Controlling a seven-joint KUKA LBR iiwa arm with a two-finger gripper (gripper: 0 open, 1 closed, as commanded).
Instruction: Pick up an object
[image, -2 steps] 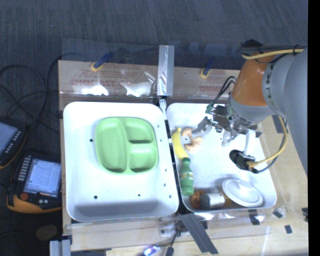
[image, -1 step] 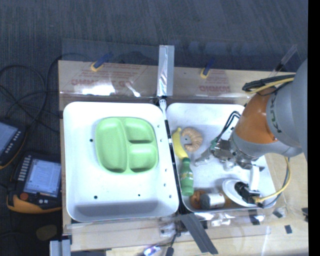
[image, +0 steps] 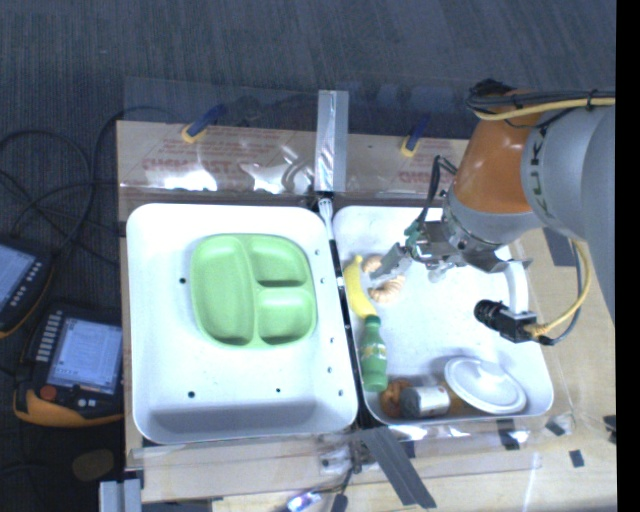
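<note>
white bins (image: 150, 400) on perhaps cardboard-lined bench (image: 150, 150).

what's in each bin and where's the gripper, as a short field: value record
left bin: green divided tray, lying flat
right bin: banana along the left wall; green bottle lying below it; small tan objects beside the banana; white bowl-like dish at the lower right; metal can and a brown item along the lower edge
arm: reaching in from the right, over the right bin
gripper: above the tan objects, near the banana
fingers: state unclear
held object: none visible
</note>
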